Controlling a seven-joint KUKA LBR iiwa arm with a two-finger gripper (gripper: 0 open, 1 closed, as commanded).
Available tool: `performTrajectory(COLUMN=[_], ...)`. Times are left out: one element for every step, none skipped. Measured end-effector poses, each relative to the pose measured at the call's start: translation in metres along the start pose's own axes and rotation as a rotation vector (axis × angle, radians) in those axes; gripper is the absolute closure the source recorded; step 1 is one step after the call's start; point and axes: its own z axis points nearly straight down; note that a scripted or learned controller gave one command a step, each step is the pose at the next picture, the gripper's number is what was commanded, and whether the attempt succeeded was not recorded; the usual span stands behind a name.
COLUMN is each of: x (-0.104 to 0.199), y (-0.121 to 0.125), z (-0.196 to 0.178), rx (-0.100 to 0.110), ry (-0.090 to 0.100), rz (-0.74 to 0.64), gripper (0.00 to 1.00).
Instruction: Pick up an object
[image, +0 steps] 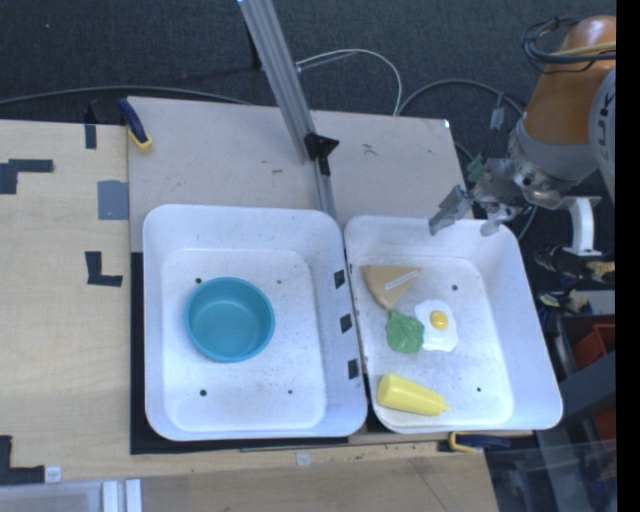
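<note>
In the right bin (520, 300) lie a tan cheese wedge (389, 285), a green leafy piece (404, 332), a fried egg (437, 326) and a yellow corn-like piece (409, 396). My gripper (465, 216) hangs over the bin's far rim, up and to the right of the cheese wedge. Its two grey fingers (445, 213) stand spread apart with nothing between them. A blue bowl (230, 318) sits in the left bin (160, 300).
A slanted metal pole (290, 85) rises behind the bins, near their shared edge. Cables (420, 95) trail over the dark floor at the back. A blue and yellow clamp (134, 124) grips the board's far left corner.
</note>
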Motion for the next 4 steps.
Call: performTrajectory(x=[0.000, -0.002, -0.011, -0.016], y=[0.000, 0.000, -0.002, -0.007], z=[0.000, 0.044, 0.101, 0.158], rx=[0.000, 0.005, 0.006, -0.003], ry=[0.000, -0.002, -0.001, -0.001], rz=[0.000, 0.000, 0.001, 0.003], gripper=[0.00, 0.00, 0.00, 0.00])
